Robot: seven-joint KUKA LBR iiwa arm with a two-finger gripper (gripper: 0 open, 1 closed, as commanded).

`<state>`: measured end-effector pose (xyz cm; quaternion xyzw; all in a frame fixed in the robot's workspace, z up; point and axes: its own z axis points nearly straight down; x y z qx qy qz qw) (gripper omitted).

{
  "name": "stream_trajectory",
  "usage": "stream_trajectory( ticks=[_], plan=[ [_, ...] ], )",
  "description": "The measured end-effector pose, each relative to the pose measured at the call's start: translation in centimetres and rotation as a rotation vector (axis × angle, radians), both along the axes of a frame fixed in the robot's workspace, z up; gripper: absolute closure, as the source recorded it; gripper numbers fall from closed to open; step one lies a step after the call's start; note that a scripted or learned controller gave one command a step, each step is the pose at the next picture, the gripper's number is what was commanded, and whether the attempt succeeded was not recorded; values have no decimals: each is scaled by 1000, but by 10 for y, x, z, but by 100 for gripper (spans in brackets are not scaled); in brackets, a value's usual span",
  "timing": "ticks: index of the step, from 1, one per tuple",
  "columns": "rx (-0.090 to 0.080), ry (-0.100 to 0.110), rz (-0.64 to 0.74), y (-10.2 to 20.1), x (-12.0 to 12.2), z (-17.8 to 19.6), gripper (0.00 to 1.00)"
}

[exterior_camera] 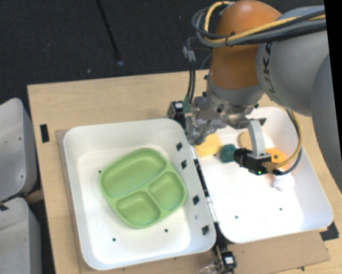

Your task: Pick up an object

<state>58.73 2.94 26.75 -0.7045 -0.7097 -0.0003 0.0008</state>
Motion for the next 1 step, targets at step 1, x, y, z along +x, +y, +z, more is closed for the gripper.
stream_trajectory(
  ticks=[1],
  plan=[
    [0,-1,0,52,-7,3,100]
  ],
)
